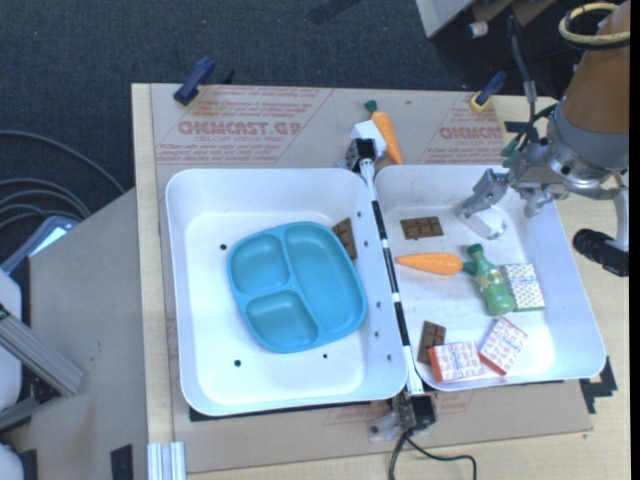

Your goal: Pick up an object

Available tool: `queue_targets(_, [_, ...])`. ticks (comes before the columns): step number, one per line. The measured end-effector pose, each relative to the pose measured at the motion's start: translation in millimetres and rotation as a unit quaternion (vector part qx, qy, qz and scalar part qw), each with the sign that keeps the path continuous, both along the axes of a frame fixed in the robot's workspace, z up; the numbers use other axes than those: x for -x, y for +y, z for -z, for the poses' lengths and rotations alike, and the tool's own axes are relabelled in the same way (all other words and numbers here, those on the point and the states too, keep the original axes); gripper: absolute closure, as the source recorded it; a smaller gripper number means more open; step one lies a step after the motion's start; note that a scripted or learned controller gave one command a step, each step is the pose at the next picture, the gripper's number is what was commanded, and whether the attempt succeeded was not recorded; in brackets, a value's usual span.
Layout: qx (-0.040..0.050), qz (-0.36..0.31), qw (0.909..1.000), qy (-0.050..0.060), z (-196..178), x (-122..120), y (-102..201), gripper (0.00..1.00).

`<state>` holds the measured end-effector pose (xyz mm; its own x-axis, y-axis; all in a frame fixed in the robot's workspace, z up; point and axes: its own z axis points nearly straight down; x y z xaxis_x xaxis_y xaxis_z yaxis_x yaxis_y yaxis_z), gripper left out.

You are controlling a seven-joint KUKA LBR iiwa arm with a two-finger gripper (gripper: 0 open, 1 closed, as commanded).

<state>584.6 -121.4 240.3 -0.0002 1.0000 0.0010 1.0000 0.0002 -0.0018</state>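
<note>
The pincer hangs low over the back of the right bin, its tips too blurred to tell whether they are parted or closed, and nothing shows between them. The nearest thing is the green bottle — just toward the camera from it, apparently lying with its long axis running front to back, the toy carrot touching its cap end.

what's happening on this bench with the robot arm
A robot arm reaches in from the right, its gripper over the far part of the right bin, holding nothing visible. Below it lie a toy carrot, a green bottle and chocolate pieces. The left bin holds a blue divided plate.
</note>
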Motion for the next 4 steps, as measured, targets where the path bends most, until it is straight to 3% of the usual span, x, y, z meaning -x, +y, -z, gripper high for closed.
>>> queue_targets(1, [0.0,0.0,1.0,0.001,80.3,-42.4,23.0,0.0])
queue_targets(2, [0.0001,0.0,1.0,0.0,155.9,-53.6,21.0,0.0])
queue_targets(3, [0.0006,0.0,1.0,-0.001,155.2,-82.2,3.8,0.0])
queue_targets(4, [0.0003,0.0,1.0,-0.001,155.2,-82.0,11.7,0.0])
